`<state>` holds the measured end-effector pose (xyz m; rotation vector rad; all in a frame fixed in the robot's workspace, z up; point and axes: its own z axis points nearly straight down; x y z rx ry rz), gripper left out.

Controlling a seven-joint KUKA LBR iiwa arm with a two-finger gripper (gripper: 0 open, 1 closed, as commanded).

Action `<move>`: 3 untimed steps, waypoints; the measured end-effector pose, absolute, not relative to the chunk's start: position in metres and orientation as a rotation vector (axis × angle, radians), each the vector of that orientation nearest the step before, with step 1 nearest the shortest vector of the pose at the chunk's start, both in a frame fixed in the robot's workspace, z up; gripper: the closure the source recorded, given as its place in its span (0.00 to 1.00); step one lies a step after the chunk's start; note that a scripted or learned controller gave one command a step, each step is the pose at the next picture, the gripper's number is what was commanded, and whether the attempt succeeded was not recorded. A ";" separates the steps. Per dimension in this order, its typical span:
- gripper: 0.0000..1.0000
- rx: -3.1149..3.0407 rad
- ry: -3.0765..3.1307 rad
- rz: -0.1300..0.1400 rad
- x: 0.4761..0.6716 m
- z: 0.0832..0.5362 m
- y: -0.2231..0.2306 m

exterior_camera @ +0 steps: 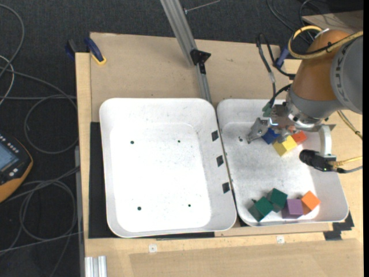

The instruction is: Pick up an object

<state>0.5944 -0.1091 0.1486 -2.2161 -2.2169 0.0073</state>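
Noted, nearest the front edge of the counter [190, 253], a loose cluster in the near corner of the right bin [248, 175]: two dark green blocks [269, 202], a purple block [294, 206] and an orange block [310, 199], touching or just beside one another, well apart from the arm. Saw the left bin [155, 172] alongside, with nothing in it.

Found, further back in the right bin, a second small group: a yellow block [284, 148], a blue block [270, 136] just behind it, and a red-orange block [298, 137] beside them. Made out the gripper [253, 134] low over the bin floor, just beside the blue block on its left, hung from the grey and orange arm [316, 82] reaching in from the right. Could not tell whether the gripper was spread or closed, and saw no block caught in it.

Judged the step in hand to be the approach or the grasp attempt on this far group, nothing lifted yet. Reckoned the next move called for centring on a single block, most likely the blue one, closing squarely on it, then raising it straight up without dragging the yellow neighbour along.

Beyond the bins, noted bare counter and a slanted metal pole [179, 22].
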 end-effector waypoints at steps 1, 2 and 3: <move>0.00 -2.217 -2.217 0.007 0.593 0.096 -0.108; 1.00 -2.221 -2.222 -0.004 0.596 0.111 -0.108; 1.00 -2.224 -2.228 -0.008 0.600 0.176 -0.108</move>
